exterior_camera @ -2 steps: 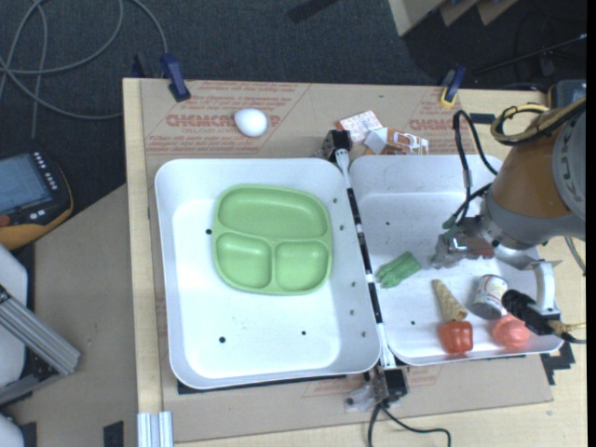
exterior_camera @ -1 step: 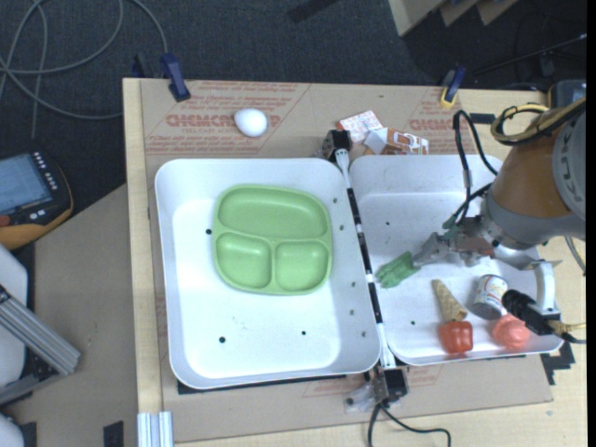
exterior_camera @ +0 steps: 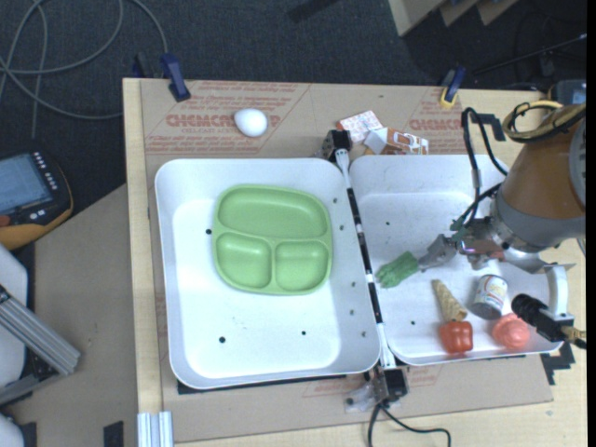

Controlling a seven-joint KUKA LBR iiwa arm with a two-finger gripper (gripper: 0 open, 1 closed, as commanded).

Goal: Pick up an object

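The right bin (exterior_camera: 410,189) holds several small objects. A green, pickle-like piece (exterior_camera: 398,269) lies near its left wall. A tan cone (exterior_camera: 448,298), a red round piece (exterior_camera: 455,336), a small tin can (exterior_camera: 488,295) and a pinkish-red ball (exterior_camera: 510,331) sit toward the front right. My gripper (exterior_camera: 436,251) reaches in from the right, low over the bin. Its tip is right beside the green piece's right end. I cannot tell whether it touches the piece.
A green divided plate (exterior_camera: 273,238) lies in the left bin (exterior_camera: 186,277). A white egg (exterior_camera: 250,121) and small packets (exterior_camera: 365,127) rest on the cardboard behind the bins. Blue clamps (exterior_camera: 174,75) hold the back edge. The arm's cables (exterior_camera: 480,156) hang over the right bin.
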